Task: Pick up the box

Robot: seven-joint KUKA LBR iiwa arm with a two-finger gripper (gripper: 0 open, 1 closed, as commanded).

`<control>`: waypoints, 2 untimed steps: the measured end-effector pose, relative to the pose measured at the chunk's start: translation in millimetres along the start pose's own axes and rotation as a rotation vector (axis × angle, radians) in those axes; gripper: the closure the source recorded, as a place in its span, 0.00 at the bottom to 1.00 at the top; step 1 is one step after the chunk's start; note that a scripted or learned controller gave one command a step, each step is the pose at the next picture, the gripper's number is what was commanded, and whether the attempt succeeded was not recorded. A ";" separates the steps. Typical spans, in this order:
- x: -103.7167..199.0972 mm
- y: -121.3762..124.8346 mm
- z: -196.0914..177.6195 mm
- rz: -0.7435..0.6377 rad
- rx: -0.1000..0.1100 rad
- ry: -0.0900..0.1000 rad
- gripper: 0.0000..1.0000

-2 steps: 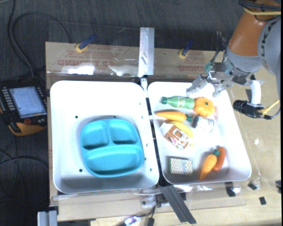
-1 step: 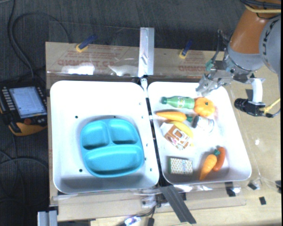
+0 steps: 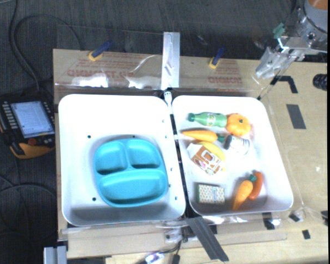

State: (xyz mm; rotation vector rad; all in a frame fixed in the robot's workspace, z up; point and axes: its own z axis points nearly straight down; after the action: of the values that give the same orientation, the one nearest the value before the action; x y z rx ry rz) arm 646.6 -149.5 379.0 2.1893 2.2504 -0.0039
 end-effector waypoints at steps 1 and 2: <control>-0.7 0.2 -9.1 0.000 0.001 -0.005 1.00; -0.6 0.7 -18.3 0.000 0.003 -0.010 1.00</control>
State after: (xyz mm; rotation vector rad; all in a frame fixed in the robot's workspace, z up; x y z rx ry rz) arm 647.4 -150.1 397.3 2.1857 2.2467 -0.0172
